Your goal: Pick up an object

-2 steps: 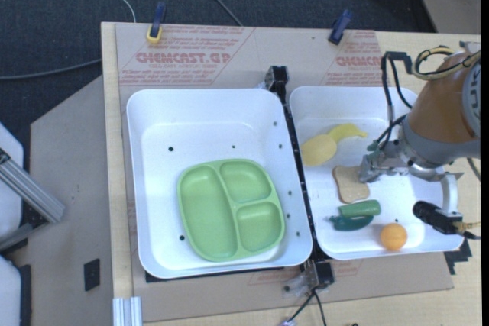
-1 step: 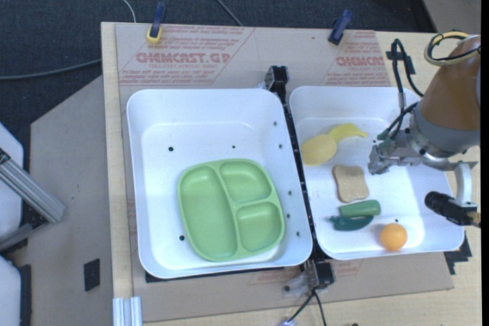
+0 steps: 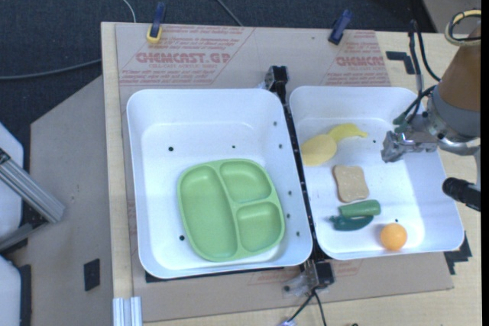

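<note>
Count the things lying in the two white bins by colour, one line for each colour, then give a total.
Yellow: 2, the lemon and the banana
Green: 3, the divided tray, the cucumber and the dark pepper
Tan: 1, the bread slice
Orange: 1, the orange
Total: 7

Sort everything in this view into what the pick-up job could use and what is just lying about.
For the job:
- gripper
- yellow lemon-shaped piece
- yellow banana-shaped piece
- tan bread slice
- green cucumber-like stick
- dark green pepper-like piece
- orange ball

Lying about:
- green divided tray
- blue clamps
- black cables
</note>
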### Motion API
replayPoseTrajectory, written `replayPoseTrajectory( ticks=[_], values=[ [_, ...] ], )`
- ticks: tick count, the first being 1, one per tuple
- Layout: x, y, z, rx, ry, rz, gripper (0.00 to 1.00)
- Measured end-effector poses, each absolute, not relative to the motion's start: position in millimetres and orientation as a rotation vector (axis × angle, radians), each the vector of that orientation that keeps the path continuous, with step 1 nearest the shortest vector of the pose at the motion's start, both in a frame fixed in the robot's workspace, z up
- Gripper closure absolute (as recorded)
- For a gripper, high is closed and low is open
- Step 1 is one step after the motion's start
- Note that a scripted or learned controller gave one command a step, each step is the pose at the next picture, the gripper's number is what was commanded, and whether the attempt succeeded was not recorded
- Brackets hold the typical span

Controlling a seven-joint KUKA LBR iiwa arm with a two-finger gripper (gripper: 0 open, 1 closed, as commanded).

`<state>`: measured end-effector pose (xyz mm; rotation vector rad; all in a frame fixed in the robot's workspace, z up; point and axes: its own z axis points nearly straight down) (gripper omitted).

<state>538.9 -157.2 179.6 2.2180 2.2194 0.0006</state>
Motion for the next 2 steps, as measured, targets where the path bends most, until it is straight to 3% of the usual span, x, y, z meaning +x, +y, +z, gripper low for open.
replayPoseTrajectory(
  ticks=[1, 2],
  values=[
    [543.6, -166.6, 236.0, 2.217, 2.219, 0.001, 1.00],
    [538.0, -109.4, 221.8, 2.221, 2.234, -0.004, 1.00]
  ],
)
